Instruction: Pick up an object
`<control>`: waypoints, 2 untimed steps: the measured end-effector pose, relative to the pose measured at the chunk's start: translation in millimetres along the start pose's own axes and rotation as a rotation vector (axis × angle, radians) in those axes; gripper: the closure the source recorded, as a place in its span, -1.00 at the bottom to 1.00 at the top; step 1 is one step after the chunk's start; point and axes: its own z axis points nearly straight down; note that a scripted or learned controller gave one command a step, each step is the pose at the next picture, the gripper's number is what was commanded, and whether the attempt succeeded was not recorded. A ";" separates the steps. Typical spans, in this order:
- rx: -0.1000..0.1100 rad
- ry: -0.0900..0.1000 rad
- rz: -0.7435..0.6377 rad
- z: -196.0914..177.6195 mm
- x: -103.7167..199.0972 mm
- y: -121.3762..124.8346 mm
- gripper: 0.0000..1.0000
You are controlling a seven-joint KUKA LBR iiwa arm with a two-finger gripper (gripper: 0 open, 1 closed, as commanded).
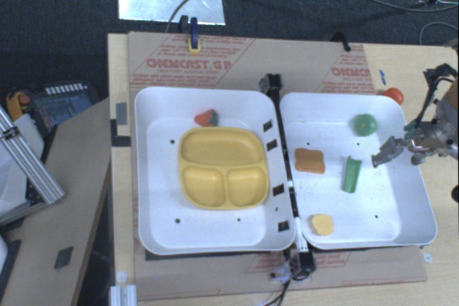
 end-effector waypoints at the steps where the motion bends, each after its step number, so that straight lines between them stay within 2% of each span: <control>1: -0.012 -0.003 -0.004 -6.2 0.6 2.6 -1.00; 2: -0.007 -0.001 -0.002 55.1 3.0 8.0 -1.00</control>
